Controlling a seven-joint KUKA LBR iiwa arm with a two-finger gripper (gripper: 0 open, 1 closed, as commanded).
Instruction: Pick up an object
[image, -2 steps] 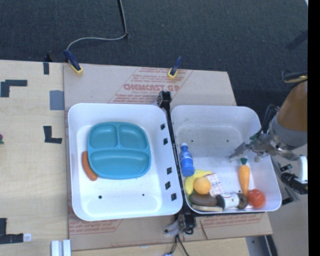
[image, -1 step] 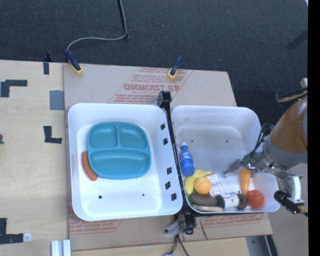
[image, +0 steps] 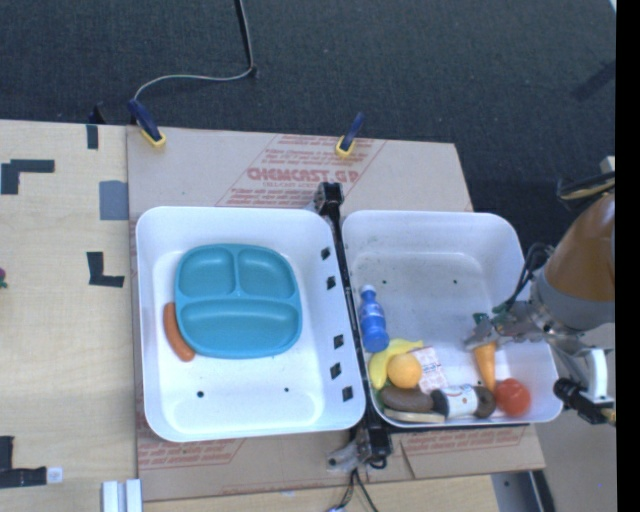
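My gripper (image: 497, 327) hangs low over the right side of the right bin (image: 430, 240), reaching in from the arm (image: 580, 270) on the right. Just below it lies a small orange carrot (image: 486, 364), its top end right at the gripper; whether it is gripped is unclear. A red tomato (image: 513, 397) sits beside the carrot in the bin's front right corner. Along the front wall lie an orange ball (image: 404, 371) on a yellow fruit (image: 382, 362), a white packet (image: 431, 368), a dark brown piece (image: 408, 400) and a small white bottle (image: 461, 400). A blue bottle (image: 372, 320) stands near the left wall.
The left bin (image: 160, 400) holds a blue divided plate (image: 238, 300) with a reddish sausage (image: 178, 332) at its left. A black divider clamp (image: 336, 300) runs between the bins. Both rest on cardboard (image: 290, 170) held by yellow clips (image: 148, 128).
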